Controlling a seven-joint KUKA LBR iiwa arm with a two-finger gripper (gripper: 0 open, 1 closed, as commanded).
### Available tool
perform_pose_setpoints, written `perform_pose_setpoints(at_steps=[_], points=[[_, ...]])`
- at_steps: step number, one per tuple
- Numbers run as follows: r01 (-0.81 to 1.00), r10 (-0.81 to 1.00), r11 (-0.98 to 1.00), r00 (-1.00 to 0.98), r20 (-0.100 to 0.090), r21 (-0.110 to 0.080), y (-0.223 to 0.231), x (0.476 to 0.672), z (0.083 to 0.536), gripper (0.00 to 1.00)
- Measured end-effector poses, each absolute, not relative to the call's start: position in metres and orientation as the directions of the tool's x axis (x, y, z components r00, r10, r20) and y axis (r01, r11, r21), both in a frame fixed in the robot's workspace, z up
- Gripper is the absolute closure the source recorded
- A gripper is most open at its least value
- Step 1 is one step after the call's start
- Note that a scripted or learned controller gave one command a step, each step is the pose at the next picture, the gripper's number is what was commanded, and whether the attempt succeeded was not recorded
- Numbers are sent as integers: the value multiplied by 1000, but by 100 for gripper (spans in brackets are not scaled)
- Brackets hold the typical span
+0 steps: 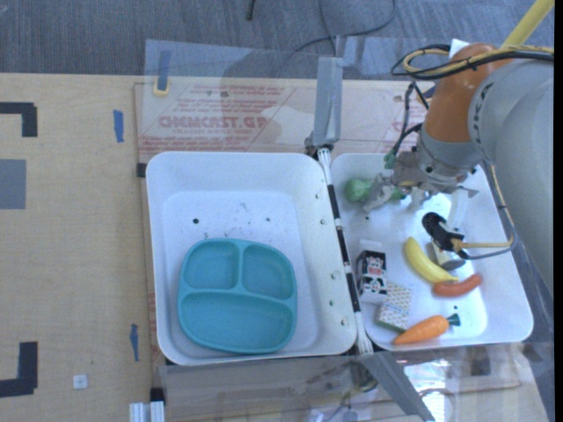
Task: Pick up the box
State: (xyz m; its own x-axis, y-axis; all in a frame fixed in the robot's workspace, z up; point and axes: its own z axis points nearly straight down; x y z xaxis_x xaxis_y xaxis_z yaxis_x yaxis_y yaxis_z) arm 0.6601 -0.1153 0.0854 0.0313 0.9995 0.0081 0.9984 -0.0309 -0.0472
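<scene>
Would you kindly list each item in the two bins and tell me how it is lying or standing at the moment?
Teal divided plate: flat in the left bin, compartments bare.
Box: lying flat by the right bin's left wall, ungrasped.
Banana: lying slantwise, mid-bin.
Carrot: lying near the front edge.
Red pepper: lying beside the banana.
Green vegetable: at the back, by the pincer.
Patterned block: flat beside the carrot.

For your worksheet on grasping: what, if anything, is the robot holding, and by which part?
It cannot be told; the grey arm's gripper hangs over the right white bin.
</scene>
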Motion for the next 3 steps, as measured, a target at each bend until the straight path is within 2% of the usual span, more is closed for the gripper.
perform_pose_setpoints(at_steps=[1,2,3], points=[[994,994,-112,112,2,6,-110,605,88,0],[917,917,-400,399,5,10,-121,486,89,0],[914,914,-406,406,5,10,-124,486,96,100]])
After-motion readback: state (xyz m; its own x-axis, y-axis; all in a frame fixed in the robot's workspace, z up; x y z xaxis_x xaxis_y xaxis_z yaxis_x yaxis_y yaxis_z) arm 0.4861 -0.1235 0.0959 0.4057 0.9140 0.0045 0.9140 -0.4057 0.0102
